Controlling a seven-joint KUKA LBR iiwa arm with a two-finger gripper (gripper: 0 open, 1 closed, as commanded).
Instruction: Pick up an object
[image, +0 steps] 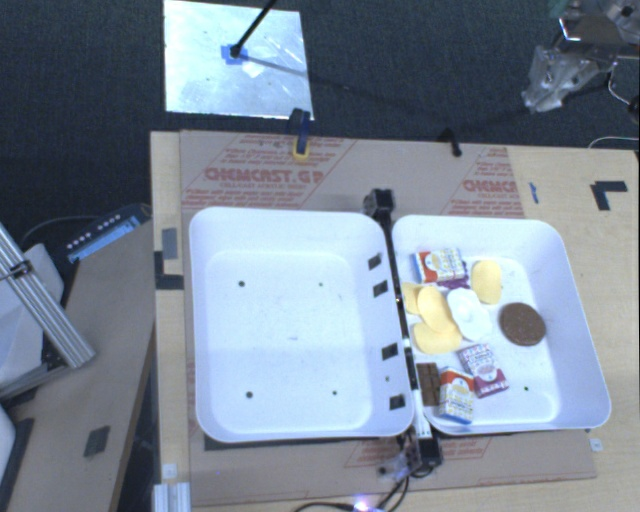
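Clearly the gripper (560, 75) hangs well above and beyond the right bin (575, 300); I cannot tell how its grip stands. Best aim for the brown disc (522, 324), lying apart from the cluttered pile, and descend straight.

Claw (560, 82) high at the upper right, well clear of the bench, pointing down-left.
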